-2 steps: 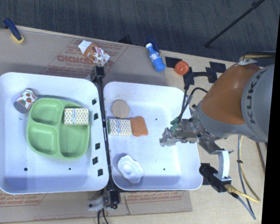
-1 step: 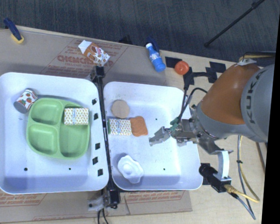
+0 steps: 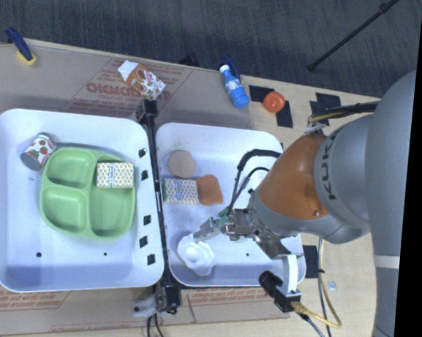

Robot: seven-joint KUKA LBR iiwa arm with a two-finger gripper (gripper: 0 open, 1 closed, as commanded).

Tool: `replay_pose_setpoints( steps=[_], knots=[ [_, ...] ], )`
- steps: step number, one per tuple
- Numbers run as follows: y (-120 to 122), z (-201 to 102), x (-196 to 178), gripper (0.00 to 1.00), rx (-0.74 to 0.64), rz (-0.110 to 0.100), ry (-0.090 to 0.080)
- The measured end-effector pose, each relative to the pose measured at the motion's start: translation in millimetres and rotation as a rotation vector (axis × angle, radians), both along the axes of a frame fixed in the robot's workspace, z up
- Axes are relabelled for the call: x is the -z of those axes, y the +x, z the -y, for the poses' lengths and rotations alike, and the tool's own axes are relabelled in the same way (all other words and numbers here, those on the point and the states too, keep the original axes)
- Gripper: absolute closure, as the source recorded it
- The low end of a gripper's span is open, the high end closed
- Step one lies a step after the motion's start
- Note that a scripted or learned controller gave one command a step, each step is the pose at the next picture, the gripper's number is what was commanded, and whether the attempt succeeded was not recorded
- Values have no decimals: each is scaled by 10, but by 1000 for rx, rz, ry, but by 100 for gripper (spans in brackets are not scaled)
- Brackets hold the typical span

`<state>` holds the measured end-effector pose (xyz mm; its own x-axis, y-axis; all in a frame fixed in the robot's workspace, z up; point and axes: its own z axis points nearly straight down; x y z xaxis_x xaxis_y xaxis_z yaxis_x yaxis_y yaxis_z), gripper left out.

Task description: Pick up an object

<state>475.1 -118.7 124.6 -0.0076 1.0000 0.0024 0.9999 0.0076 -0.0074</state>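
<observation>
1. a cardboard-covered bench (image 3: 93, 88) sat on dark carpet, bearing the left bin (image 3: 2, 204) and the right bin (image 3: 264, 143) side by side, touching along a black clipped seam
2. in the left bin lay a green divided plate (image 3: 83, 201), with a small patterned packet (image 3: 115, 175) resting in its compartment at 1 o'clock
3. a printed cup (image 3: 38, 150) lay tipped on its side at 10 o'clock from the plate, just touching its rim
4. in the right bin, a round tan disc (image 3: 182, 163) sat toward 11 o'clock, with an orange-brown sponge-like block (image 3: 210, 190) just beside it at 4 o'clock
5. a second patterned packet (image 3: 180, 191) lay touching the block's 9 o'clock side, near the seam
6. a white crumpled object (image 3: 197, 255) rested at 7 o'clock in the right bin, close to its near wall
7. the gripper (image 3: 209, 230) hung low over the right bin, just at 1 o'clock from the white object; whether its jaws were spread or pressed together could not be told, and nothing was seen between them
8. beyond the bins at 12 o'clock lay a blue bottle (image 3: 234, 86), an orange ball (image 3: 274, 101) and a small carton (image 3: 141, 79)
</observation>
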Motion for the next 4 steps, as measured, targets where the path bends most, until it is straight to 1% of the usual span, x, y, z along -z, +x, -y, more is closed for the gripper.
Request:
replay_pose_setpoints(
  steps=[1, 2, 3, 4],
  knots=[
    [493, -539, -676, 0, 1, 7, -1],
    [972, -63, 130, 0, 3, 2, -3],
    [981, -70, 22, 100, -1, 3, -2],
    [981, -72, 23, 0, -2, 3, -1]
  ],
)
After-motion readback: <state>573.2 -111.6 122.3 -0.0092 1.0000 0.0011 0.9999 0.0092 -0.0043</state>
